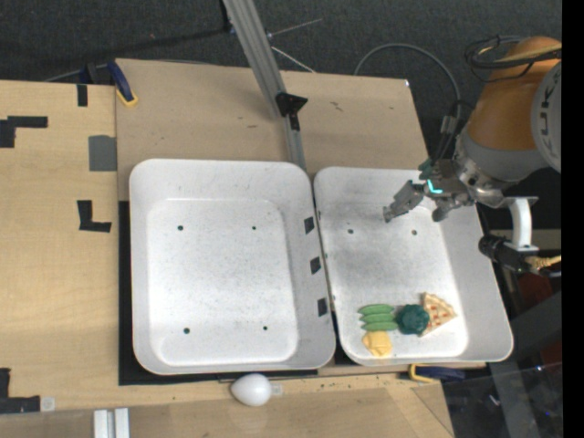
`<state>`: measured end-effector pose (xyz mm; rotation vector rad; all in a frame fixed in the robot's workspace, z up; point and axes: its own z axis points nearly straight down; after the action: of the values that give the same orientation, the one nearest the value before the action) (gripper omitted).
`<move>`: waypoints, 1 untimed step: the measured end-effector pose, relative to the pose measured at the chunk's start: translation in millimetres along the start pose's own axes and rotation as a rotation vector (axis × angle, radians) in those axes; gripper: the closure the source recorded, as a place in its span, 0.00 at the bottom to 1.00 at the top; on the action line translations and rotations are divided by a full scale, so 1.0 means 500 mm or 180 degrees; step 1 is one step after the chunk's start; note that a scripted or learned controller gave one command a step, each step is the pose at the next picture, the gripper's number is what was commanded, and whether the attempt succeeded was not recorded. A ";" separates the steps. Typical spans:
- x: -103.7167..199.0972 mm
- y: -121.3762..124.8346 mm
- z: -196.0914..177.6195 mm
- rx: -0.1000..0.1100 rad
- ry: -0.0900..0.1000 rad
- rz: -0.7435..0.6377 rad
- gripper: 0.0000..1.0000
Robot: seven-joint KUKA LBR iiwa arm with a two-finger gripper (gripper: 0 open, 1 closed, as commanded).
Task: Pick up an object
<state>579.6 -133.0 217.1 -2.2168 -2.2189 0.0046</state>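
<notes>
Several small toys lie together at the near end of the right bin [474,272]: a green pea pod [375,315], a dark teal lump [413,319], a pizza-slice piece [440,310] and a yellow piece [377,341]. My gripper [418,210] hangs over the far part of that bin, well away from the toys. Its fingers stand open with nothing between them.
The left bin [151,245] sits beside the right one. A white egg-shaped object [251,390] rests on the bench just in front of the left bin. A grey metal pole [265,62] slants down to the gap between the bins at the back.
</notes>
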 end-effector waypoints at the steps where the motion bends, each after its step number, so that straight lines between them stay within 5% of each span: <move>1: 0.000 0.002 -0.004 -0.0012 -0.0003 -0.0004 0.00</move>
<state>580.5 -133.0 219.1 -2.2178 -2.2227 0.0013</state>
